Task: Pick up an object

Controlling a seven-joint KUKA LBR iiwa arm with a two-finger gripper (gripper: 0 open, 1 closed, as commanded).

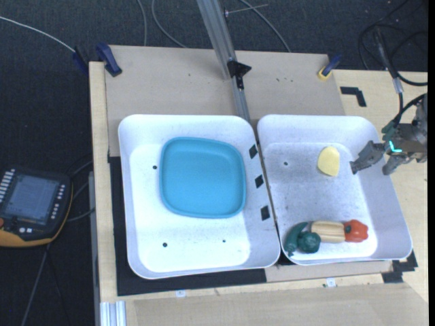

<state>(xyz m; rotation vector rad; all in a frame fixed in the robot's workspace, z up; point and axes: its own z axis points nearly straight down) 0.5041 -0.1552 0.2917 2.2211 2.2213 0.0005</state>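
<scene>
Hovering at the right bin's (380,182) right rim, the claw (376,160) stands open and empty, fingers spread toward the yellow piece (329,161) lying just left, presumably lined up for grasping.

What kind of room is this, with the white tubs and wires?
Probably a robot lab or test bench. Two shallow white bins sit side by side on a wooden bench, black cables trail over dark carpet, and a handheld control pendant with a screen lies nearby.

arm: i see it reaching in over the right bin (380,182) rim | gripper (375,161): fingers spread, nothing between them
</scene>
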